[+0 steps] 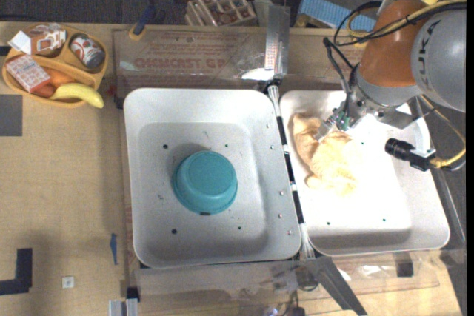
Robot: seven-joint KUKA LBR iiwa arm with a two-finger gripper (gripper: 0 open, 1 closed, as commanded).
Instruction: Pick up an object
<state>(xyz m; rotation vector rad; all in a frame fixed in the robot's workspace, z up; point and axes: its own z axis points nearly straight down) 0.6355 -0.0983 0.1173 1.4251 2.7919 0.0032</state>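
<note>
I am logging two shallow white bins: the left bin is holding one upturned teal plastic bowl; the right bin is holding one crumpled pale-yellow cloth. One two-finger gripper is touching the cloth's upper edge; I cannot tell its opening or grasp.

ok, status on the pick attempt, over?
Gripper down in the right bin, at the upper edge of the yellow cloth. Grasp unconfirmed. Teal bowl upside down in the left bin, untouched. Nothing in the way.
</note>
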